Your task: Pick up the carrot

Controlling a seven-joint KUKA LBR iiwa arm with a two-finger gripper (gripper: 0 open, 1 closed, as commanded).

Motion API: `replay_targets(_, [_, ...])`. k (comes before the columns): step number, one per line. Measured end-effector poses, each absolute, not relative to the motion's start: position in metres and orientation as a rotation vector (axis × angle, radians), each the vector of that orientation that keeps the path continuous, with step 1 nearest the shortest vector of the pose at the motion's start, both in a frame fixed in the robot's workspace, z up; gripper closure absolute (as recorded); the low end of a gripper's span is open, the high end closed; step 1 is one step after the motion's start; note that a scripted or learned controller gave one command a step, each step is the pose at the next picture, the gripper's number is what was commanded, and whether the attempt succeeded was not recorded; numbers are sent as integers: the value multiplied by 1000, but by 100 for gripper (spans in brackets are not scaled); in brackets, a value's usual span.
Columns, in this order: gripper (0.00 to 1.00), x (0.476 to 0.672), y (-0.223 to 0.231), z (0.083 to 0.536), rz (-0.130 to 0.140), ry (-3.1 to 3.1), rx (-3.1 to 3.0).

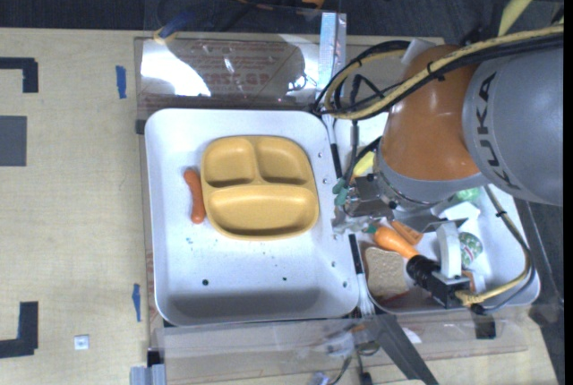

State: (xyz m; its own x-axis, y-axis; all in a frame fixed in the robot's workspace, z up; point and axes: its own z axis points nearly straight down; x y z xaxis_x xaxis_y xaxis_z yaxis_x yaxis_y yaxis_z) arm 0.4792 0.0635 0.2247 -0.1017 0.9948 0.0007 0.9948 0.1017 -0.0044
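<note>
Gripper down in the right bin, carrot lying just beside it.

The gripper point(360, 206) sits low at the left wall of the right bin point(525, 274), tucked under the wrist, and from this angle there is no telling whether it is open or closed, or whether it has hold of anything. Just below and to its right lies the carrot point(395, 239), orange, slanting across the bin floor, with its lower end over a slice of bread point(383, 269). A white and green packet point(458, 251) sits further right. Above it all, the arm point(430, 137) and its orange band cover most of that bin. Over in the left bin point(242, 285), a yellow divided plate point(260, 186) lies flat, with an orange sausage point(195, 195) against its left edge, well apart from the gripper.
</note>
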Motion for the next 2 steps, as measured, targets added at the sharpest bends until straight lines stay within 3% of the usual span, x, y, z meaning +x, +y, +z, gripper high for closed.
replay_targets(1, [100,521,69,203,0,-2364,-2071])
replay_targets(2, [100,513,20,214,2,-2548,-1834])
